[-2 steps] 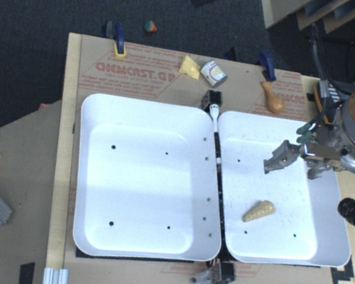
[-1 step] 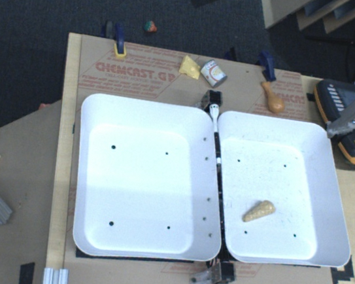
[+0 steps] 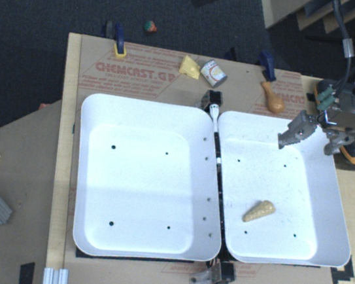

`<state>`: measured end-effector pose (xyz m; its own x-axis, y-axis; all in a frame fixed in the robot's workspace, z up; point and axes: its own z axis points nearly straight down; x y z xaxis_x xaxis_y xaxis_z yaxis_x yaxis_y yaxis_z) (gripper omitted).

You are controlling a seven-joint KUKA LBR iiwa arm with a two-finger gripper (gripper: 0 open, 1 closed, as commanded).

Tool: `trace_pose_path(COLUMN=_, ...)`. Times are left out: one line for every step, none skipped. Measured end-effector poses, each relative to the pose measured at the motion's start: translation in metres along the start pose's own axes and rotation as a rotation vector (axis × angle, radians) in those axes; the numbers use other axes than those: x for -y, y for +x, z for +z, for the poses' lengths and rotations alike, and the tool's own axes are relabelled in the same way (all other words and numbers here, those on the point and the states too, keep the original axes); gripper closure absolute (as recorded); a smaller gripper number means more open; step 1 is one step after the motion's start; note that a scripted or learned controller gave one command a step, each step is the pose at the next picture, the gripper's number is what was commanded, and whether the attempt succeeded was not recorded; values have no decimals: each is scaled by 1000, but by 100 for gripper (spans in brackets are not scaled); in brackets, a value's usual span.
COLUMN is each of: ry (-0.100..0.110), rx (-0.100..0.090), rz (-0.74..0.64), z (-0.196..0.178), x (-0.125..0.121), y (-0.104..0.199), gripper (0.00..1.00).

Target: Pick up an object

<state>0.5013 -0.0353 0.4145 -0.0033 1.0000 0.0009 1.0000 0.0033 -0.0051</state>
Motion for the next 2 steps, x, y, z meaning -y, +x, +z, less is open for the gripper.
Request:
trace_pose_path(ry=-8, rx=2, rz=2, z=-13, x=0, y=-2, gripper=100)
trace_pose_path(ry=4, rx=-2, rz=-9, z=42, x=23, y=113, gripper=100)
